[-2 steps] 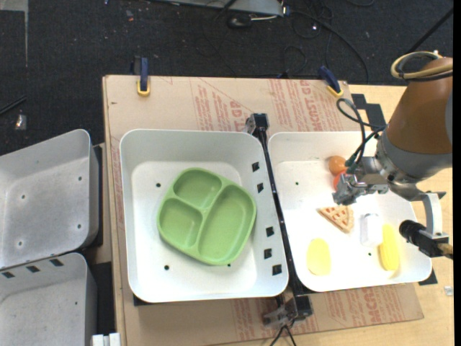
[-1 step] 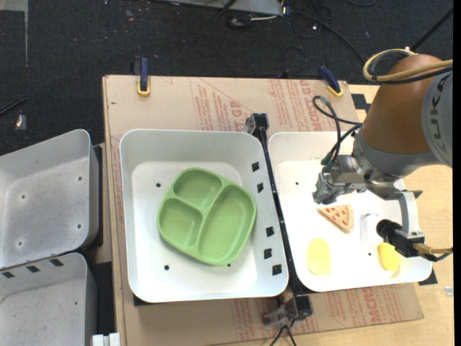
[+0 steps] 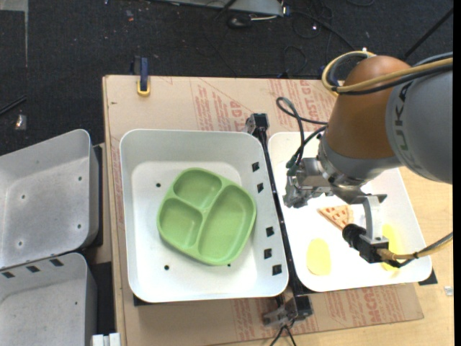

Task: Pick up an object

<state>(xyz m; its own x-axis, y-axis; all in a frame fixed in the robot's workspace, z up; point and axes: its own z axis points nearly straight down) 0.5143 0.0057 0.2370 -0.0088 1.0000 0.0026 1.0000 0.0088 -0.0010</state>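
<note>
Orange wedge (image 3: 334, 215), tip pointing lower-right

Two white bins (image 3: 144, 265), one green divided plate (image 3: 207, 215), one orange wedge (image 3: 335, 214) (yellow pieces partly hidden).

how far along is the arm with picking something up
Nothing looks picked yet. The green divided plate lies flat in the left bin; a yellow oval piece and an orange wedge lie on the right bin's floor. In hand: the end effector is low over the right bin, near the wedge. Left: grasp and lift.
</note>
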